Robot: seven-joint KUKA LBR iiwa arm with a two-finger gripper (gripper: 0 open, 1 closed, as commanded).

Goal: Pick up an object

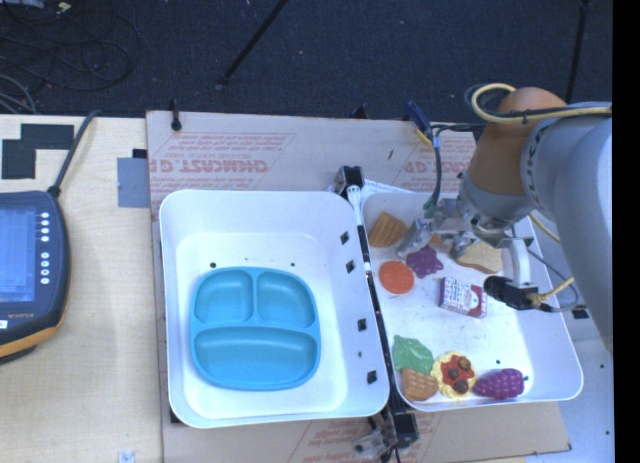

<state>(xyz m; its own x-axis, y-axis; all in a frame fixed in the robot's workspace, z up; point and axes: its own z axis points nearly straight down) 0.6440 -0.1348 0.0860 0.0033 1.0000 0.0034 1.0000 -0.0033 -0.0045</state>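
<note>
The gripper [428, 241] hangs low in the right bin [560, 371], just above a purple toy [424, 261]; its finger spread cannot be told.

Bench [100, 161] with two white bins [260, 221], pendant [25, 261].

Arm reaching in from the right

The grey arm [575, 166] is bending down and leftward, its orange band [505, 146] showing above the wrist, and the tool [432, 236] is hanging low at the end, its metal parts pointing left.
</note>
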